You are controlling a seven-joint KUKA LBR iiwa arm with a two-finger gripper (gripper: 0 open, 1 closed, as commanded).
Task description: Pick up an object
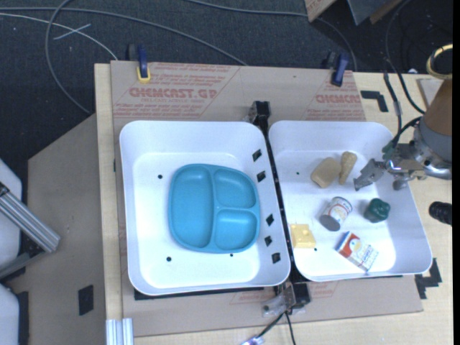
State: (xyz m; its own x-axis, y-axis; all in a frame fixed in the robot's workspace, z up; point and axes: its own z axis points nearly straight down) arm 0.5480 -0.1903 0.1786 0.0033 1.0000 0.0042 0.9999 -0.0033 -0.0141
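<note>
A small red-and-white carton (357,251) is lying nearest the camera, in the right bin (413,261) close to its front rim. Behind it a little tin can (335,213) is resting on its side, with a yellow block (302,236) to its left and a dark green lump (376,209) to its right. Two tan pieces (334,169) are sitting farther back. The pincer (381,175) is hovering with its fingers spread apart, gripping nothing, just above the green lump. That lump is looking light, rounded and probably rigid; squeezing across its middle seems safest. The left bin (136,192) is carrying a blue divided plate (213,208).
</note>
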